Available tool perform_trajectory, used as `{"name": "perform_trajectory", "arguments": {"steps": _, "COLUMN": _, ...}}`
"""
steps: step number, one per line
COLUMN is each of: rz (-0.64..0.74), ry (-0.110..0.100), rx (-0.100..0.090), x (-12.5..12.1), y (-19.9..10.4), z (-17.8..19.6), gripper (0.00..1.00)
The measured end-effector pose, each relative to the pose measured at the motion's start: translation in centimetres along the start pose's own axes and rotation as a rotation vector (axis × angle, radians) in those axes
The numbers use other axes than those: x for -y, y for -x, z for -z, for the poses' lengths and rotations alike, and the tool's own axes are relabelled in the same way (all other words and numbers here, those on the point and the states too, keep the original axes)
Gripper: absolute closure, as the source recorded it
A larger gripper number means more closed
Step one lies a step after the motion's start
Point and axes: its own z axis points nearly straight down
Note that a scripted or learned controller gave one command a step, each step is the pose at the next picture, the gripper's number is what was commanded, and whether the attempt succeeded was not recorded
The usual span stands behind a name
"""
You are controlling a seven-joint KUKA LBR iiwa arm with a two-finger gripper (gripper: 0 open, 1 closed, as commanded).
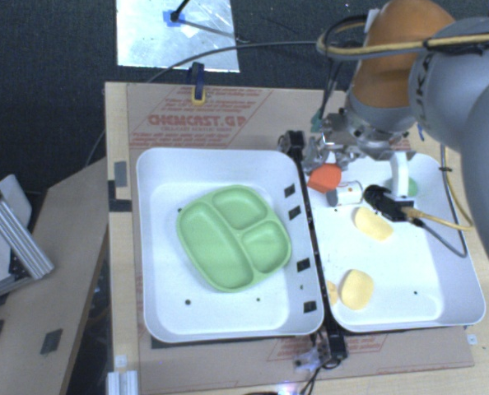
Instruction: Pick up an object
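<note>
Fingers indistinct under the wrist hardware, so cannot tell the gripper [337, 161] state. Orange block [324, 177] just below it, at the right bin's [442, 303] upper left, partly hidden. Two pale yellow pieces [373, 224] [357, 288] lower down, with open white floor toward the lower right. Green divided tray [232, 237] mid left bin [158, 245], margins free all around.

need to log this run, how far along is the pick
Done: the arm has reached over the right bin, with its claw low at the bin's far left corner, right by an orange object. In hand: nothing that I can confirm; whether the orange object is gripped is unclear. Left: a clear grasp and lift. Two yellow pieces lie untouched, as does the green divided plate in the left bin.
</note>
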Motion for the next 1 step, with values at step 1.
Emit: {"name": "perform_trajectory", "arguments": {"steps": 1, "rz": 0.001, "ry": -0.001, "rx": -0.001, "x": 0.02, "y": -5.11, "z": -1.27, "gripper": 1.0}}
